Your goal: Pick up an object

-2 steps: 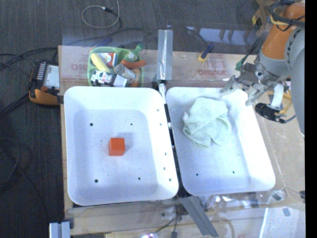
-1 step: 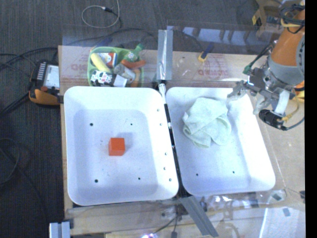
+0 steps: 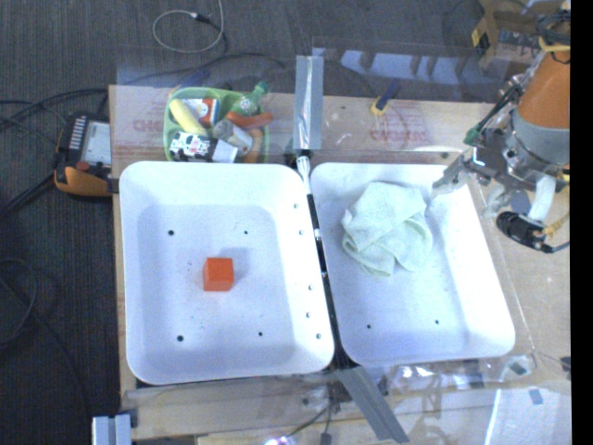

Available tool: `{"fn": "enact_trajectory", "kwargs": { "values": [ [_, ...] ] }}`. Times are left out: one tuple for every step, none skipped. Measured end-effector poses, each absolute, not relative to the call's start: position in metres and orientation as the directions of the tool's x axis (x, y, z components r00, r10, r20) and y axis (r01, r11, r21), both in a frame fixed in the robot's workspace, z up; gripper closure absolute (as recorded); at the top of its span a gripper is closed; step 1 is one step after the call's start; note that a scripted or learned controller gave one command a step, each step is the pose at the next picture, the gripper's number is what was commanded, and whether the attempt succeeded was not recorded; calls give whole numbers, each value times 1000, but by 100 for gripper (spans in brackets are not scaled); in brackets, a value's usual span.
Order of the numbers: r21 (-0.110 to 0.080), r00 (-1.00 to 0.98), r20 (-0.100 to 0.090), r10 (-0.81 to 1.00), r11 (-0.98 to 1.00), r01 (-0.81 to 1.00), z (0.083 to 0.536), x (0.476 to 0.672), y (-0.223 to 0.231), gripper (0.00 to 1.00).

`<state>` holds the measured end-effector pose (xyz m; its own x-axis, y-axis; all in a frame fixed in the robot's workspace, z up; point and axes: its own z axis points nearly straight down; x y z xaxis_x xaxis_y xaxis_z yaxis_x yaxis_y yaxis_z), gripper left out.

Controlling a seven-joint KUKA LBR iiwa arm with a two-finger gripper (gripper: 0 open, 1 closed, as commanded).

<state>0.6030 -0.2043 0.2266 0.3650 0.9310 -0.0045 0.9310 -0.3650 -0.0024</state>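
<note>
The end effector (image 3: 448,178) hangs at the right side of the camera view, over the upper right corner of the right bin (image 3: 482,341), carried by the grey arm (image 3: 542,119) with its orange band. It is small and partly lost against the white of the bin, so whether it is released or clenched cannot be told, and nothing can be seen held in it.

Just to the left of the end effector and a little below it lies a crumpled pale green cloth (image 3: 387,225), resting on the floor of the right bin — its upper right edge comes close to the end effector, though contact cannot be made out.

Well away to the left of the end effector, across the divider between the two bins, an orange cube (image 3: 219,273) sits alone near the middle of the left bin (image 3: 148,360), flat on the bin floor and apart from every wall.

Further left and above the end effector's level, on the wooden table (image 3: 408,123) behind the left bin, stands a small green basket (image 3: 172,130) crowded with mixed items — yellow, orange and white pieces among them, too jumbled to name. A black and orange device (image 3: 78,160) lies off the table's left edge, on the dark floor (image 3: 56,44), with cables trailing around it.
</note>
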Motion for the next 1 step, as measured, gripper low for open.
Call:
{"fn": "enact_trajectory", "kwargs": {
  "values": [
    [-4,288,-1,957,-289,957,159,612,-140,0]
  ]
}}
